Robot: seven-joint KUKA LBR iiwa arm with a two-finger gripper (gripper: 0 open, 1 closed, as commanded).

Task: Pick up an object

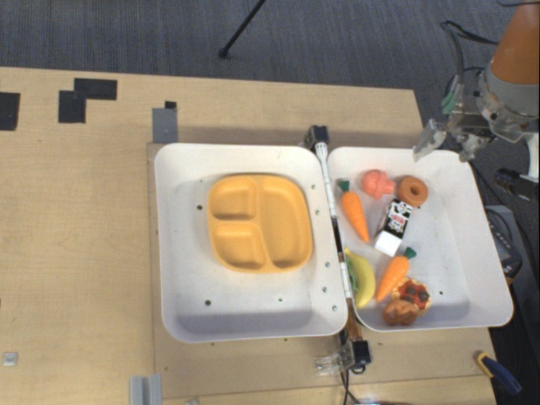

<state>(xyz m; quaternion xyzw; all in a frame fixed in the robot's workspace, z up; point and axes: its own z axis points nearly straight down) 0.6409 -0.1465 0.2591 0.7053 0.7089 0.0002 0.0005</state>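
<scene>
White right bin (472, 226) holds the toys | my tool (445, 142) hovers over its far rim, fingers spread wide, holding nothing | step: approach, no pick yet | target: donut (412, 191), just inside that rim | next: descend, straddle, close.

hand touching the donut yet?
Apart. The camera view shows the hand above the right bin's far rim, with bare white floor between it and the donut.

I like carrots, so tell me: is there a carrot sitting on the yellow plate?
No, the yellow plate in the left bin has nothing on it; both carrots lie in the right bin.
</scene>
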